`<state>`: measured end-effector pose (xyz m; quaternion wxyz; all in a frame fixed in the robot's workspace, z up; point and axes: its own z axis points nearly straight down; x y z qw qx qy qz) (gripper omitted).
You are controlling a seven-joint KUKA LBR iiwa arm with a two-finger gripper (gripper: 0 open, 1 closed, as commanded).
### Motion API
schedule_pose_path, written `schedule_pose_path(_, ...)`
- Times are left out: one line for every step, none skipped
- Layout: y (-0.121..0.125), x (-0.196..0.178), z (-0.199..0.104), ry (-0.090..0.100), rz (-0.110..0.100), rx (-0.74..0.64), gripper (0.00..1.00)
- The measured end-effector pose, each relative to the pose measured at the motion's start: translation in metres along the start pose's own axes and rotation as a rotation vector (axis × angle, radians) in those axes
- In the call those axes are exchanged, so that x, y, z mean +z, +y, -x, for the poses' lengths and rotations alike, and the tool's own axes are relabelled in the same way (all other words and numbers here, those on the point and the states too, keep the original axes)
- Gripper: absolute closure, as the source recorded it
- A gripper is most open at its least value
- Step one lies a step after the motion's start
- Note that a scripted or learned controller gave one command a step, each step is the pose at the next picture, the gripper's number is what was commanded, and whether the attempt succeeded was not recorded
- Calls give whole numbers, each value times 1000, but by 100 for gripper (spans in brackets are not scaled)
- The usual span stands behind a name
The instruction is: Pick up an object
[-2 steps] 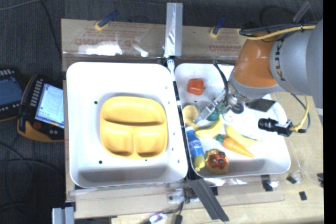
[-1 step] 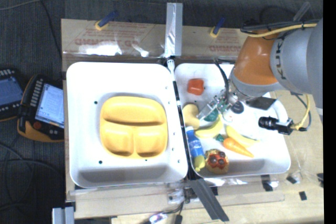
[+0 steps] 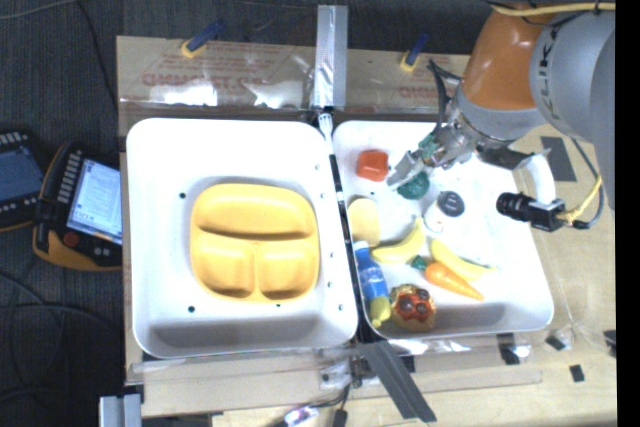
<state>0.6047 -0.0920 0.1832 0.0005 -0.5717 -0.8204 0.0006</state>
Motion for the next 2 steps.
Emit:
schedule_pose_path(-45, -16, 50, -4, 0, -119, 100)
schedule_pose_path(9, -24, 29, -1, 0, 25, 100)
